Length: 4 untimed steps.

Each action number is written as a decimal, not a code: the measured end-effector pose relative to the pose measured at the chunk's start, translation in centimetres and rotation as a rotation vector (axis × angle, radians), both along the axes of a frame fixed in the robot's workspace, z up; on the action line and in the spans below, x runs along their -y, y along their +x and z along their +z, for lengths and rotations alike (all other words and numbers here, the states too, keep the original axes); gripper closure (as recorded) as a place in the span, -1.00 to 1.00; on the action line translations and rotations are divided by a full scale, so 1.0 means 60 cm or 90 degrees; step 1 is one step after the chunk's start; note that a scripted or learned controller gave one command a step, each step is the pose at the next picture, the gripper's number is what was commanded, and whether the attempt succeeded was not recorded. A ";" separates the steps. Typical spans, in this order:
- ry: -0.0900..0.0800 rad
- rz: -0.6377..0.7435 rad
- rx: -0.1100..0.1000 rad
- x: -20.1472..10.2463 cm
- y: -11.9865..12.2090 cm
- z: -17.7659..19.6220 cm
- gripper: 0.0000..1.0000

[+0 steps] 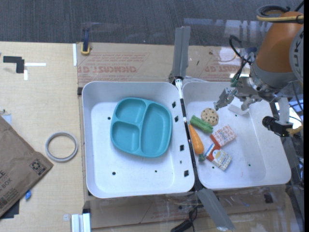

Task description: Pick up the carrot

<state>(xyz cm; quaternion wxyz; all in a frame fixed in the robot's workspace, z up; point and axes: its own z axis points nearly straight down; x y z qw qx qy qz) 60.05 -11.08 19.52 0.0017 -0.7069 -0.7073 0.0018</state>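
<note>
White bin (pixel 270 175), orange tapered carrot (pixel 195 139), seemingly smooth

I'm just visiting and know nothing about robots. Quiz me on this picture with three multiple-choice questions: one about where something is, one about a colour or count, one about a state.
1. Where does the carrot lie?
A. on the divided plate
B. in the right bin, by the wall between the bins
C. on the bench outside the bins

2. What colour is the divided plate?
A. teal
B. red
C. yellow

3. What is the carrot's state?
A. lifted in the air
B. lying on the bin floor, apart from the gripper
C. standing upright

Answers: 1 B, it lies along the right bin's left wall. 2 A, the plate is plainly teal. 3 B, the gripper hovers farther back.
</note>
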 end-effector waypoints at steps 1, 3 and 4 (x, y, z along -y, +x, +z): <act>-0.003 0.260 0.013 -0.012 -0.079 -0.159 -1.00; -0.008 0.889 0.012 0.021 -0.073 -0.157 -1.00; -0.016 0.886 0.022 0.023 -0.065 -0.137 1.00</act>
